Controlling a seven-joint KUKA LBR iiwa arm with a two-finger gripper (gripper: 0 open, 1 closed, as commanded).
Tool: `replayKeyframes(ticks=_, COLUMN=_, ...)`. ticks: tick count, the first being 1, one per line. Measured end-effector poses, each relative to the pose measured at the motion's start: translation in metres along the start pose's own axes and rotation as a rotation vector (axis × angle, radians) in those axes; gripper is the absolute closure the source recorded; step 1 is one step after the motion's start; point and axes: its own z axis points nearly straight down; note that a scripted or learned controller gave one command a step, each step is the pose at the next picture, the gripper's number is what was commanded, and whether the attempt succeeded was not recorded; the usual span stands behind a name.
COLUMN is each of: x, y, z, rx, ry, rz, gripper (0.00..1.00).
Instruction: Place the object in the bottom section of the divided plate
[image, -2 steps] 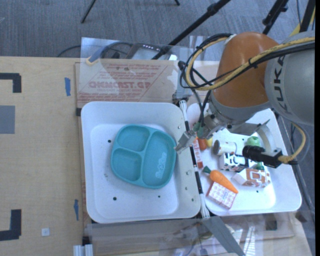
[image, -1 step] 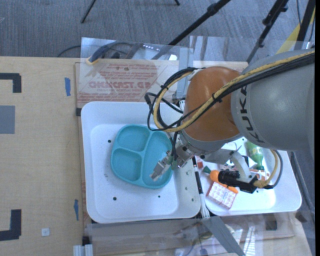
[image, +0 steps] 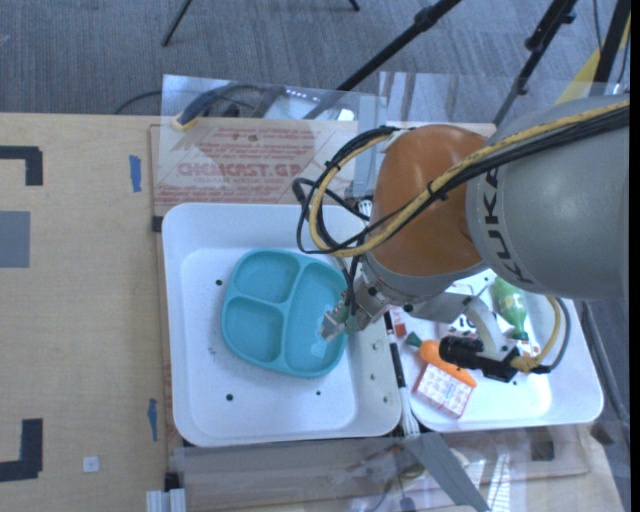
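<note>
A small greenish object (image: 345, 313) sits at the gripper (image: 338, 320), right over the right-hand rim of the teal divided plate (image: 283, 313). The view there is cluttered and small, so I cannot tell whether the object is truly clamped between the metal tips or merely lying next to them, nor how wide the pincer stands.

The risk, as I judge it, is one of aim. The object is at the plate's edge, not over the middle of a compartment. Released here it could land on the rim and roll off into the left bin (image: 190, 390), or drop into the wrong section. A poor grip could also let it slip early.

The plate lies tilted in plan, near the middle of the left white bin, whose floor is smooth and hard, so a dropped thing would likely skid. The right bin (image: 570, 395) holds a scatter of items: an orange piece (image: 430, 351), a red-and-white packet (image: 443, 388), something green (image: 508, 303). Both bins rest on a pale wooden bench (image: 80, 320), with grey carpet (image: 90, 50) and black stand legs beyond.
</note>
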Motion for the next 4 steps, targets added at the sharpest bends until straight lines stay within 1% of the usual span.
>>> replayKeyframes(ticks=1, x=0.000, y=0.000, z=0.000, rx=0.000, ry=0.000, rz=0.000, gripper=0.00)
replayKeyframes(ticks=2, x=-0.001, y=0.001, z=-0.010, rx=-0.002, ry=-0.001, rz=0.001, gripper=1.00)
replayKeyframes(ticks=3, x=-0.001, y=0.001, z=-0.010, rx=-0.002, ry=-0.001, rz=0.001, gripper=0.00)
replayKeyframes(ticks=4, x=-0.001, y=0.002, z=-0.019, rx=-0.005, ry=-0.002, rz=0.002, gripper=1.00)
